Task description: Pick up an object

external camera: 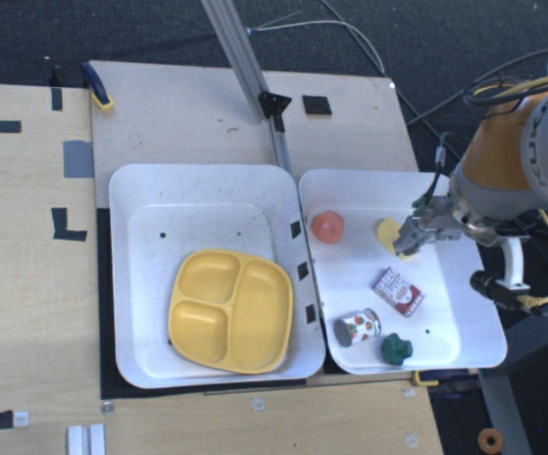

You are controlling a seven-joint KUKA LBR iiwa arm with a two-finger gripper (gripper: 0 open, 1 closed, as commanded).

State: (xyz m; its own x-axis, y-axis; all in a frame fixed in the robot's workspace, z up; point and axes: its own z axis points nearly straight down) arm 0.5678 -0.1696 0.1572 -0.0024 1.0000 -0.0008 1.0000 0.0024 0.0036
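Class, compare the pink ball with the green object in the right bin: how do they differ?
The pink ball is round and smooth; the green object is lumpy. The pink ball lies near the bin's far left, the green object near its front edge. Both are small and lie apart from the gripper.

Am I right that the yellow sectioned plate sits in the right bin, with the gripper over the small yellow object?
Not quite: the camera view shows the yellow sectioned plate in the left bin. The gripper is indeed at the small yellow object in the right bin.
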